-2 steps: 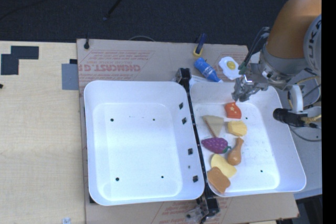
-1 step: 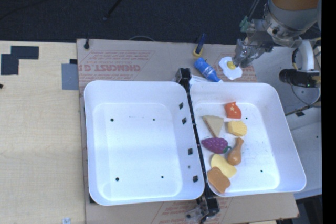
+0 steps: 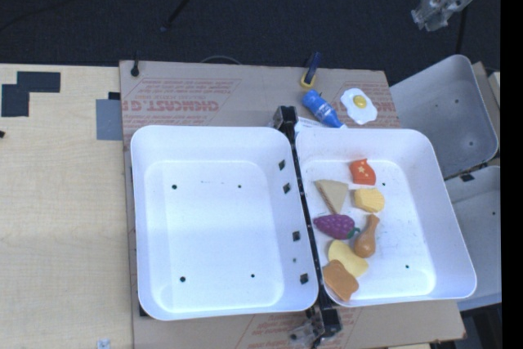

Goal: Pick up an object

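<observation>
The right bin [image 3: 425, 176] holds several toy foods: a red piece [image 3: 363, 172], a tan wedge [image 3: 332, 194], a yellow block [image 3: 369, 199], purple grapes [image 3: 334, 225], a brown drumstick [image 3: 367, 237], a pale yellow piece [image 3: 347, 256] and an orange bread-like piece [image 3: 341, 280]. My gripper [image 3: 435, 4] hangs high at the top right, over the dark floor and well away from the bins, with nothing visibly in it.
The left bin [image 3: 163, 151] lies beside the right one. Behind the bins on the cardboard lie a blue bottle [image 3: 322, 109], a toy fried egg [image 3: 359, 105] and a blue-and-yellow tool [image 3: 310, 71]. A grey chair [image 3: 445, 118] stands at the right.
</observation>
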`<state>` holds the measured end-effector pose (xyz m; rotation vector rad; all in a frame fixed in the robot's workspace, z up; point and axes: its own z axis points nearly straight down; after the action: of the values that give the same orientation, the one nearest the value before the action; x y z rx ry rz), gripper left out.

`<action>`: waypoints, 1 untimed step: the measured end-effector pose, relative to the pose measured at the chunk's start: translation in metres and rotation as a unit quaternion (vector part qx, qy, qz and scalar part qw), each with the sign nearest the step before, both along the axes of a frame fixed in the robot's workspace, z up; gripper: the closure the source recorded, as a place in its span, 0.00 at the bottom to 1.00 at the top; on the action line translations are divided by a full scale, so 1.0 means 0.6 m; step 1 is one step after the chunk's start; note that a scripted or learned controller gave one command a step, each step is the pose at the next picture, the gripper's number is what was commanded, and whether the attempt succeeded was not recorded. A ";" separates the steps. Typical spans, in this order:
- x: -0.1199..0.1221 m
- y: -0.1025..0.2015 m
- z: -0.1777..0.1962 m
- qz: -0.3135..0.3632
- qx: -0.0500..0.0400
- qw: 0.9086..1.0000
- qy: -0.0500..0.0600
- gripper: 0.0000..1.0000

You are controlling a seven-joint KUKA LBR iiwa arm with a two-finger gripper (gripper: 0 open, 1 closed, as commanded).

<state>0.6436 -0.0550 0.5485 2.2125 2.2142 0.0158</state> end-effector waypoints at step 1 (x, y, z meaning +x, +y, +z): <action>-0.003 -0.062 -0.410 -0.002 0.001 1.000 0.016 1.00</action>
<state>0.6419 -0.0923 0.3025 2.2333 2.2267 -0.0168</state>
